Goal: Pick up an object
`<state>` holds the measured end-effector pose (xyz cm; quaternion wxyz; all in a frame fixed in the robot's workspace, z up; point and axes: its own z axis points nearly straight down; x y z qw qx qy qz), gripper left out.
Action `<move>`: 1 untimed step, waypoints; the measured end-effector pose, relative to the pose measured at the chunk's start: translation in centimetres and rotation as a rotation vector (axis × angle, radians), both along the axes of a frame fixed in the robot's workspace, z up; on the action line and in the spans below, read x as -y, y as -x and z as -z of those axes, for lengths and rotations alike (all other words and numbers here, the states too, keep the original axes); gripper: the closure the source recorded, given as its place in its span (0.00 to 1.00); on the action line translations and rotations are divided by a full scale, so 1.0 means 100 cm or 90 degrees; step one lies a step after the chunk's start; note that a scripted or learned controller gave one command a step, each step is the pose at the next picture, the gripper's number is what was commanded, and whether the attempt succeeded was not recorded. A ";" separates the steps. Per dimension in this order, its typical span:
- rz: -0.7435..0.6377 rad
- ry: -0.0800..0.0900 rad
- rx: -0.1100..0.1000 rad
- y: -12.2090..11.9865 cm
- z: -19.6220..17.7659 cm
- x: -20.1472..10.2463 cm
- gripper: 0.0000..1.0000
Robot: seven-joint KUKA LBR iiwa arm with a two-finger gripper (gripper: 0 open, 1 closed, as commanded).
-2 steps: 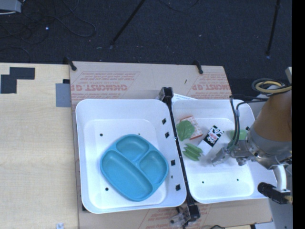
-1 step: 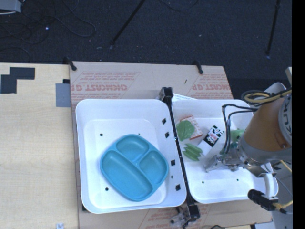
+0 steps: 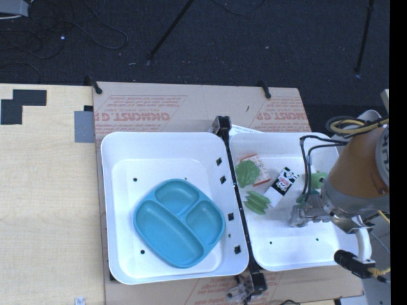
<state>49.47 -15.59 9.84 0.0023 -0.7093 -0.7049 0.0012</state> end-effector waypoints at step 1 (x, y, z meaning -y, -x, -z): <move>-0.004 0.001 0.003 0.003 -0.061 0.002 1.00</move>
